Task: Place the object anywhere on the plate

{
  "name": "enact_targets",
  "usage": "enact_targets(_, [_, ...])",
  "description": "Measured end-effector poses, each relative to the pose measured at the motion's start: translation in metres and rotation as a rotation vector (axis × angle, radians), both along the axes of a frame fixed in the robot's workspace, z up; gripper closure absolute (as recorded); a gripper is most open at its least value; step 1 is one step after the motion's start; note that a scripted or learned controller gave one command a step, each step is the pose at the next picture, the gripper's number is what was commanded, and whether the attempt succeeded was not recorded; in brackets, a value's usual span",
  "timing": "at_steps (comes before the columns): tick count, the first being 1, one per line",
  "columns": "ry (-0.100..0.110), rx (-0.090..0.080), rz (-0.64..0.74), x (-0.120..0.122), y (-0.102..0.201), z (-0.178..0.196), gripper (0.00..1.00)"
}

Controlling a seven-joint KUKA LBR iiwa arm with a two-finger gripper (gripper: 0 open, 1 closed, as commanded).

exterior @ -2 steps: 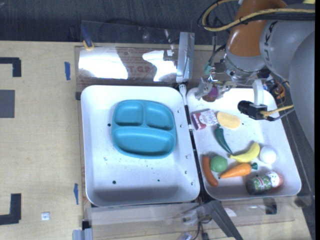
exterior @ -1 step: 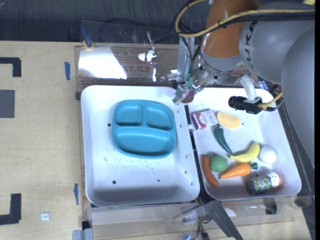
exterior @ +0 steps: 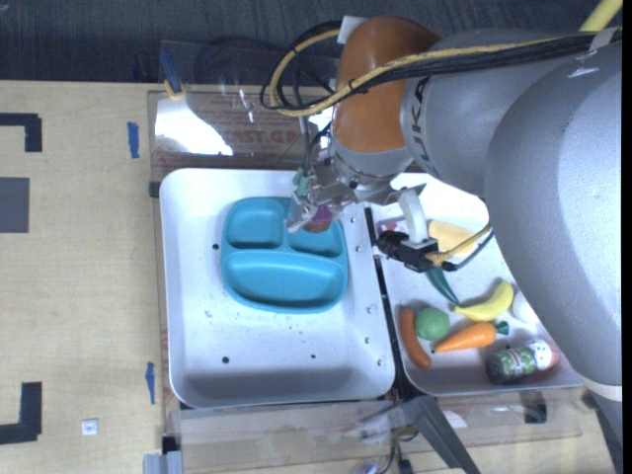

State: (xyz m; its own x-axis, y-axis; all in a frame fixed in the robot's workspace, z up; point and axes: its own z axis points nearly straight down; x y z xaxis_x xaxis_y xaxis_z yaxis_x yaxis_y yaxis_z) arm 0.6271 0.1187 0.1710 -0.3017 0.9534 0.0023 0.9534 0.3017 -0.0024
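One small purple object [exterior: 318, 220] sits pinched in the gripper [exterior: 314, 212] over the blue divided plate [exterior: 281, 279], centre frame; looks light, hard, maybe slippery.

1. Your blue three-compartment plastic plate [exterior: 281, 265] lies in the left shallow white bin [exterior: 197, 344].
2. Your two-finger gripper [exterior: 314, 210] sits over the plate's upper right compartment.
3. In the right shallow white bin [exterior: 464, 381]: yellow toy banana [exterior: 486, 302] above orange toy carrot [exterior: 466, 338].
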Motion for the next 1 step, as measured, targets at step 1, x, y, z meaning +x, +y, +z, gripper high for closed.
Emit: enact_targets(1, [-0.001, -0.001, -0.003, 0.0005, -0.0021, 0.0004, 0.0])
